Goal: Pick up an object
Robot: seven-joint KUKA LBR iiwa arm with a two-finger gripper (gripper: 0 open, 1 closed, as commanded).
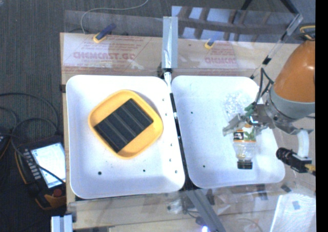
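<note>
Clear plastic bottle (244, 150) lies in the right bin (205, 149), directly under the gripper (246, 126); whether it is gripped I cannot tell. The lift is not yet done.

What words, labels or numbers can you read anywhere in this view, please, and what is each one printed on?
"CHEMCAST GP", faded red print on the protective film of the clear panel behind the left bin; the last letters are uncertain.
A similar red print on the panel behind the right bin is too blurred to read.
The label on the small clear bottle below the gripper is too small to read.
The screen of the handheld pendant on the floor is unreadable.
</note>
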